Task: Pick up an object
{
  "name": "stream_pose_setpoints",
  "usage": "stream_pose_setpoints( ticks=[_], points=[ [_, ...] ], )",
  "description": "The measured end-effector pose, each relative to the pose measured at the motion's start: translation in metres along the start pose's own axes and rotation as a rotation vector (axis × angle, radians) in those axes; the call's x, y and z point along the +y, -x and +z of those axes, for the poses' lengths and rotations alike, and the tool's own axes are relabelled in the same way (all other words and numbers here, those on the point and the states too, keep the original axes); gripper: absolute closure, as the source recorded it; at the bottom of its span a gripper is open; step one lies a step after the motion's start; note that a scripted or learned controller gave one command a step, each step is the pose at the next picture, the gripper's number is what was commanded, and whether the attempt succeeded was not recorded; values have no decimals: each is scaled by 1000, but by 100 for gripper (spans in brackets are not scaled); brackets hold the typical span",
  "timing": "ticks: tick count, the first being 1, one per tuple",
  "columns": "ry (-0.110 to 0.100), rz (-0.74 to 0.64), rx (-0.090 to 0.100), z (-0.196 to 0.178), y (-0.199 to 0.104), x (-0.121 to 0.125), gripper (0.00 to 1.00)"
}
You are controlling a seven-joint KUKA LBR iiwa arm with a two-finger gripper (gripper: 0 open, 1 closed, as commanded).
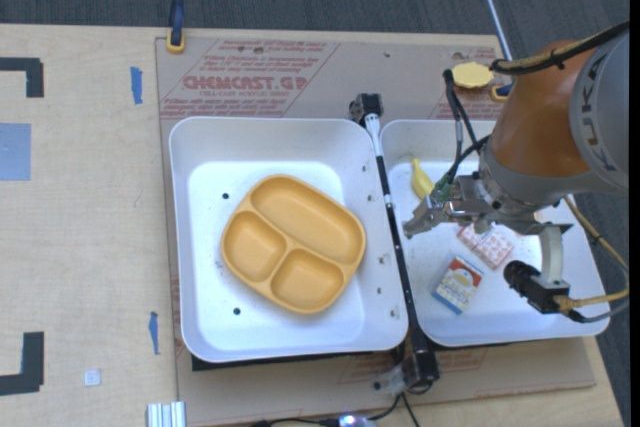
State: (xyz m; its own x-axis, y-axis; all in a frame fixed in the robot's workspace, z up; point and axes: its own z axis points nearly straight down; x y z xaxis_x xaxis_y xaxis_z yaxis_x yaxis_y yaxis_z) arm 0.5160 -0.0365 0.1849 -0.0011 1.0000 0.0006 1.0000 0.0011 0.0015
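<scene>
The claw (425, 218) hangs open near the left edge of the right bin (520, 330); drop it straight onto the small box (458, 284).

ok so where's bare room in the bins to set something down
Left bin: bare floor along the left wall and in the corners around the yellow tray. Right bin: crowded, with the gripper over a yellow piece, a red-patterned packet and a small box; a bare strip lies along its near wall.
</scene>
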Motion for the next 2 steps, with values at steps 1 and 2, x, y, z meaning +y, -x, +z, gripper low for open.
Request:
stream_pose_setpoints(
  ticks=[1, 2],
  points=[
    [-3, 0, 1, -16, -27, -36, 100],
    [1, -1, 1, -26, -28, -35, 100]
  ],
)
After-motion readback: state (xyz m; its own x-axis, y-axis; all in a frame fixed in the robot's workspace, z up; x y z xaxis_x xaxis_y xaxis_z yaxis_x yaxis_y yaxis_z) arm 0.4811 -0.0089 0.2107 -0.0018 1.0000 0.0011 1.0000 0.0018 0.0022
